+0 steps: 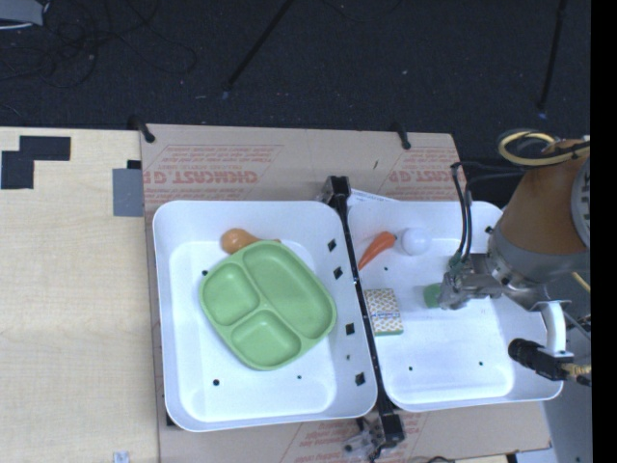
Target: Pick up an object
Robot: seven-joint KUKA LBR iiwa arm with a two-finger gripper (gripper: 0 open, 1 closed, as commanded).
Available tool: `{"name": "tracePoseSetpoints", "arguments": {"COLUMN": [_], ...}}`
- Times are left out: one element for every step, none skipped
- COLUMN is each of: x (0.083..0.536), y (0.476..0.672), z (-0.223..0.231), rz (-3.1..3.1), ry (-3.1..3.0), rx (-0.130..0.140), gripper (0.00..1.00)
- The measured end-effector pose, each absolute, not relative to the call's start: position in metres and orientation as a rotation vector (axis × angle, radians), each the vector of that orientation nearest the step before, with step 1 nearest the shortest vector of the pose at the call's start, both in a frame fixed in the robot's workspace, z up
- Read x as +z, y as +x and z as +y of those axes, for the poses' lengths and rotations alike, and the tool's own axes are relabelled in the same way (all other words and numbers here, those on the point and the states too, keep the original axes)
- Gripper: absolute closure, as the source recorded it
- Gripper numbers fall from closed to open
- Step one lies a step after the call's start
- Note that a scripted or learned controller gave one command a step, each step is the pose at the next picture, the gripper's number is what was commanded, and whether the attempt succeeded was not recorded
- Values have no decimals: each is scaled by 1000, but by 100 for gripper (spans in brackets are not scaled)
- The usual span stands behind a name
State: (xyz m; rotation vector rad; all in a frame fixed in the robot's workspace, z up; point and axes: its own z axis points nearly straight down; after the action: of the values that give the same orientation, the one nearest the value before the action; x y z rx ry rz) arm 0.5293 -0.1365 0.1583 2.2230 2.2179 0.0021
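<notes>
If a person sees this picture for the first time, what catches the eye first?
Probably the big green divided plate, lying tilted in the left bin with a small orange thing at its upper edge. Next, the arm's hand low over the right bin, near an orange carrot and a white ball.

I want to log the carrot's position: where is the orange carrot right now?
The carrot lies in the right bin, near its upper left corner, just left of the white ball and above the patterned sponge.

Dark floor [289, 46], pale wooden bench [67, 307]
</notes>
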Motion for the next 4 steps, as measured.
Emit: {"name": "tracePoseSetpoints", "arguments": {"x": [203, 209, 221, 221], "y": [530, 545, 549, 566], "z": [-137, -95, -43, 0], "rz": [2221, 2228, 2229, 2228], "ry": [2220, 2219, 2217, 2219], "rx": [2, 0, 1, -1], "gripper": [100, 100, 100, 100]}}
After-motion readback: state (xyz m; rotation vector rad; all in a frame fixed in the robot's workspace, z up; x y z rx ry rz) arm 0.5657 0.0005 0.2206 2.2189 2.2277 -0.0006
